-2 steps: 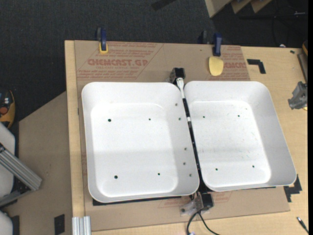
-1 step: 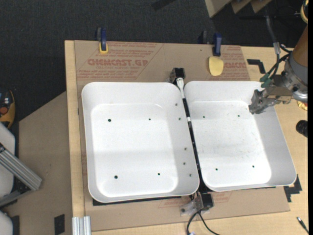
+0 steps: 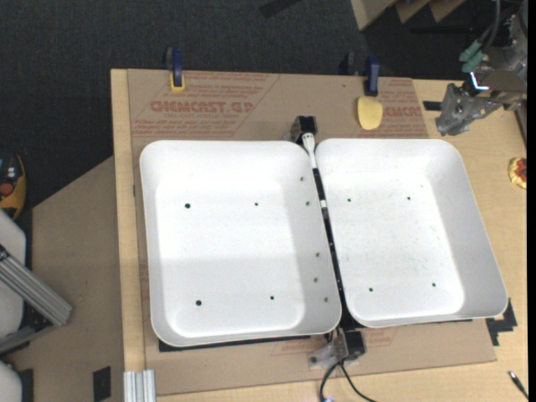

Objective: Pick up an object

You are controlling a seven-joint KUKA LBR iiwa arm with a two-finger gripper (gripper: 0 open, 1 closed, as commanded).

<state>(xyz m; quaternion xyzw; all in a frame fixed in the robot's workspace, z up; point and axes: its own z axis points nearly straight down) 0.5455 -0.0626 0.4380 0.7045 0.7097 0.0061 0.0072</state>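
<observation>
Seen from the fixed camera above the bench (image 3: 251, 99), two shallow white bins lie side by side on a brown board, the left bin (image 3: 167, 224) and the right bin (image 3: 469, 224) meeting at a dark seam. The robot's hand (image 3: 459, 111) hangs just beyond the right bin's far right corner, outside its rim, a grey metal cluster under cables; how wide it stands is too small and blurred to tell, and nothing can be seen in its hold. Neither bin's floor presents anything beyond small dark dots. The nearest loose item is a small yellow object (image 3: 369, 112) on the board just beyond the right bin's far rim, beneath a blue clamp (image 3: 372, 75). It lies to the hand's left along that rim, roundish, with no clear long axis. As a judgement, the pick has not begun, and any reach would travel left along the far rim.
</observation>
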